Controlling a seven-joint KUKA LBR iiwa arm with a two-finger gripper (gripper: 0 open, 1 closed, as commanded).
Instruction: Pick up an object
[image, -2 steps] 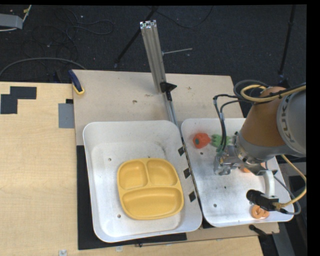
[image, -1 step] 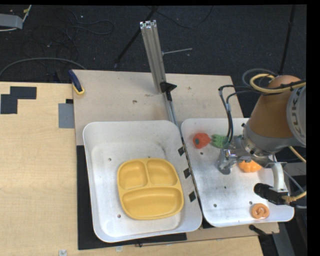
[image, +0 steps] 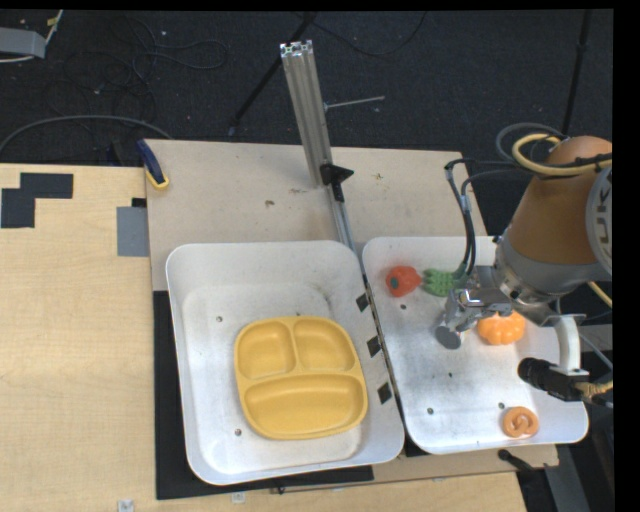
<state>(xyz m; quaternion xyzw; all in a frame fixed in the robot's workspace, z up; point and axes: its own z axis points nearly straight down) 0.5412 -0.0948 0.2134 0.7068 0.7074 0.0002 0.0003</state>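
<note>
No text, label, brand, number or sign can be read anywhere in this view.
</note>
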